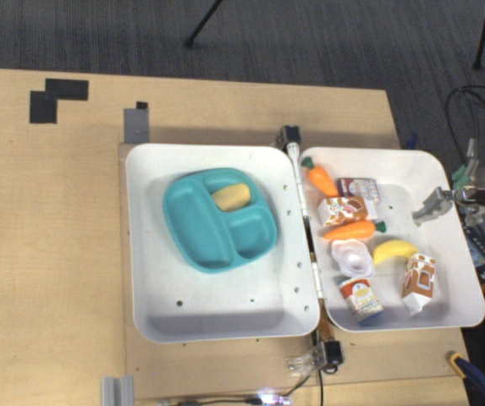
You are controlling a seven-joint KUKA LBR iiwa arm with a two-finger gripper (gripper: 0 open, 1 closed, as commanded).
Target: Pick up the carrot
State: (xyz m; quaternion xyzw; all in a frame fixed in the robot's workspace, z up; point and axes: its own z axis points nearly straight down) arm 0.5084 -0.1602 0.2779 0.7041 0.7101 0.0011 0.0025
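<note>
We log two carrots (320, 178) (351, 230) in the right bin (445, 311); jaws (432, 205) at its right rim, state unclear.

carrot (319, 178) in right bin (445, 307)

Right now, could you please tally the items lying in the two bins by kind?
Carrots: 2
Cartons: 4
Banana: 1
White cup: 1
Teal plate: 1
Yellow food piece on the plate: 1
Total: 10
</note>
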